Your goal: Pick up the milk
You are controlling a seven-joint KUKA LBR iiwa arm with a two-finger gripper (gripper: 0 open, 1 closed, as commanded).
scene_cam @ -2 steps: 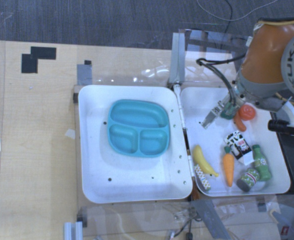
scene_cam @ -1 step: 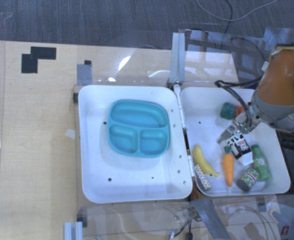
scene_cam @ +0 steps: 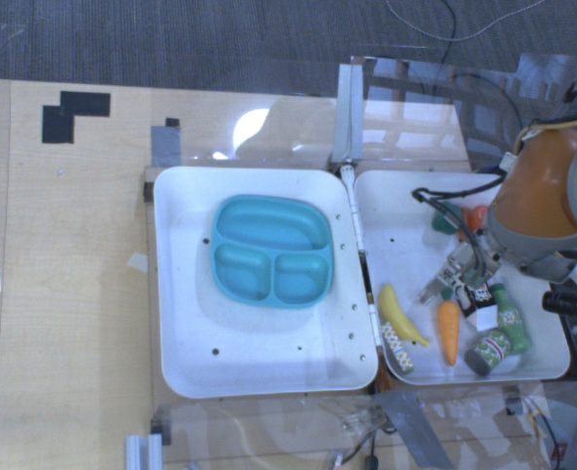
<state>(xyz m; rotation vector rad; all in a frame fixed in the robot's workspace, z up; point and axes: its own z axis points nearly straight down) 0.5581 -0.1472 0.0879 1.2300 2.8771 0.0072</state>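
Gripper [scene_cam: 461, 280] state you can't tell; it hangs low in your right bin [scene_cam: 406, 209], carrot [scene_cam: 449, 332] at its 6 o'clock.

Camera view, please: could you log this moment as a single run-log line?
gripper low in right bin | beside carrot, banana, green bottle | blue tray in left bin

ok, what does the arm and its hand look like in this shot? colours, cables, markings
The arm is a thick rounded grey body with a broad orange band above the wrist; part of a dark letter marking shows on the grey shell at the right edge. A black cable loops off the wrist toward the left. The hand is small, metallic grey and black, with slim fingers and a white tag-like patch beside it.
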